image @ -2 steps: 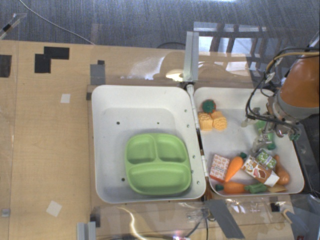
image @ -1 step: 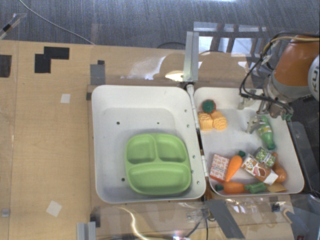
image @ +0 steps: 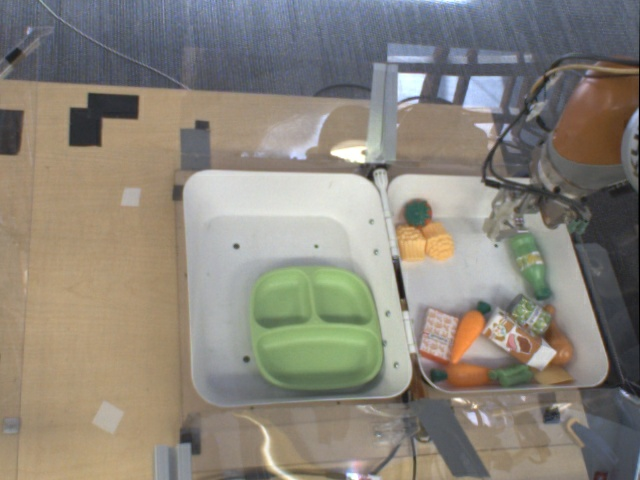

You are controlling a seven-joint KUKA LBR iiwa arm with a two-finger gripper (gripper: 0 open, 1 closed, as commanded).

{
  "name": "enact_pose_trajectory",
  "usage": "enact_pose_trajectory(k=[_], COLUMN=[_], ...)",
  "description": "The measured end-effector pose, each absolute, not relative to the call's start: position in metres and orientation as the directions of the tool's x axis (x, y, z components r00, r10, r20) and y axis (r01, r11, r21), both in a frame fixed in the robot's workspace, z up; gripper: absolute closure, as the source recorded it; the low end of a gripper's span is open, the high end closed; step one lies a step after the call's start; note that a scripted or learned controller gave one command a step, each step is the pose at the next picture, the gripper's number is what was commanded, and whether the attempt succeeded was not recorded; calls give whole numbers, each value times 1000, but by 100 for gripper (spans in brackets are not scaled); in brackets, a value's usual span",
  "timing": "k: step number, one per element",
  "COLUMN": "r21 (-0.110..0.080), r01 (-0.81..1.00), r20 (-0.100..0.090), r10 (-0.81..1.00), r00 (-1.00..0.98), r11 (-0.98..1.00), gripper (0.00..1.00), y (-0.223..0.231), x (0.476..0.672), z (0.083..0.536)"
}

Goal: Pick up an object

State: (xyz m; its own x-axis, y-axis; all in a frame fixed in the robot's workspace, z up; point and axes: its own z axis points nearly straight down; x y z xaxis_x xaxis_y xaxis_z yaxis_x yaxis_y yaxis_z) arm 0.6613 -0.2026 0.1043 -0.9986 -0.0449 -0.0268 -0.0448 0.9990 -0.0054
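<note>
Green and glossy, a small plastic bottle (image: pixel 528 264) with a pale label lies tilted in the right bin (image: pixel 590 363), near its far right wall. The gripper (image: pixel 528 220) hangs just above the bottle's cap end; whether it is open or closed cannot be told. A carrot (image: pixel 465 336) and snack packets (image: pixel 515 334) crowd the bin's near edge.

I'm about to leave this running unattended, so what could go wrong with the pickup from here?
The gripper sits at the top end of the green bottle, so a grasp there may slip off or tip it. The bottle lies close to the right bin's far wall, leaving little finger room. The carrot and small cartons are crowded together, so a later grasp there could catch two things.
</note>
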Motion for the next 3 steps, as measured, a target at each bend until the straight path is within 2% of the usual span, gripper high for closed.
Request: enact_pose_trajectory(k=[1, 2, 3], r21=[-11, -10, -4], r01=[-215, -216, -202], r20=[-24, -28, -18], r10=[-215, -216, -202], r00=[-976, -976, -979], r11=[977, 976, 979], gripper=[100, 100, 100], y=[-191, -189, -137], x=[673, 674, 672], z=[294, 302, 355])
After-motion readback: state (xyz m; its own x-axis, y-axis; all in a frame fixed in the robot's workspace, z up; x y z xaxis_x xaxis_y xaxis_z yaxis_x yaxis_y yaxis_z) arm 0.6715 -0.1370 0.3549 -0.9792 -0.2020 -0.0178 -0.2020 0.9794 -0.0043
